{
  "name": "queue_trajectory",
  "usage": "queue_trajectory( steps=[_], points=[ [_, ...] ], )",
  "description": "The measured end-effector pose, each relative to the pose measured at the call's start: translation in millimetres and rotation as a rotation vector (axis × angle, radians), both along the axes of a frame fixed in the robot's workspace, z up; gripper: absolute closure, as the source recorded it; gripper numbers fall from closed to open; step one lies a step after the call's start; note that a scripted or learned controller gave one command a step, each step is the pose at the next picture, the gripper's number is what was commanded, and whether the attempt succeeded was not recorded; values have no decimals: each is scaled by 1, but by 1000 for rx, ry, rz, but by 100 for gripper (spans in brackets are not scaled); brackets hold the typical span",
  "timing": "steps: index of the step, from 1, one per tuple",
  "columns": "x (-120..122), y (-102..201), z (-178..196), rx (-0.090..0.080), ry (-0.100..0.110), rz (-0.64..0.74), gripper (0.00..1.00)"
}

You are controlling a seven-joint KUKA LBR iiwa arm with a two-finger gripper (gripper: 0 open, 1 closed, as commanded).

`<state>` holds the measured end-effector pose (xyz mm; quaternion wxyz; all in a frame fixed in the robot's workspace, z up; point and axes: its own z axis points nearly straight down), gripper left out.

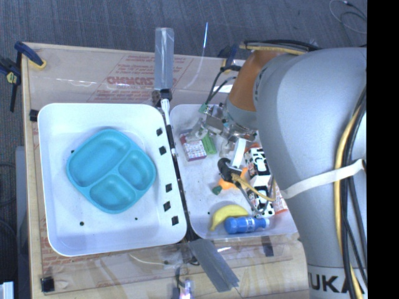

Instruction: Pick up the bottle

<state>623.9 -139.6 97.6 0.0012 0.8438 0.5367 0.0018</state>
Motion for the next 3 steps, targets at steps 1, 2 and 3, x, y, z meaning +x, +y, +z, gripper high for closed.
queue_trajectory(
  steps=[1, 2, 3],
  points=[
    [1, 4, 11, 3, 2, 12, 100],
    [1, 4, 11, 4, 4, 13, 0],
    [34, -57, -2, 2, 6, 85, 0]
  ],
)
